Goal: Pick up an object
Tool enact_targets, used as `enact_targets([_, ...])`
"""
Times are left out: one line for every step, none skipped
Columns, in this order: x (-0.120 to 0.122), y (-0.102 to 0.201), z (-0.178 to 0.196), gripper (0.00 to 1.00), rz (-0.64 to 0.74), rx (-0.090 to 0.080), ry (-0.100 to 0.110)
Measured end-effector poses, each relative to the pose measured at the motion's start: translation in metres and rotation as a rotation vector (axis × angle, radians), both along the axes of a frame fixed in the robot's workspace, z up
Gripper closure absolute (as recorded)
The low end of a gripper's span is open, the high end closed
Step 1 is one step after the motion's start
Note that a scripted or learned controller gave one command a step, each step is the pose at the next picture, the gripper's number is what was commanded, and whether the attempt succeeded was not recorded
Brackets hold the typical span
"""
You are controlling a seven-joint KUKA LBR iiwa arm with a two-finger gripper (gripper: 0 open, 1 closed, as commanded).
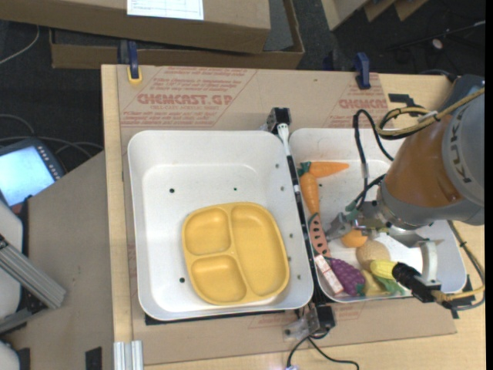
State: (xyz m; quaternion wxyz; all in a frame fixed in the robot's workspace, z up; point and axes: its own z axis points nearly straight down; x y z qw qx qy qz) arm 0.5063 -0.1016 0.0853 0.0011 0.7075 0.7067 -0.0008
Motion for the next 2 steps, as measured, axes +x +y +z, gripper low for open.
enact_targets([0.002,-0.001,0.01,1.0,-0.001,0.0,-0.004])
enact_targets([0.009,0.07,0.104,1.0,0.006,0.003,-0.005])
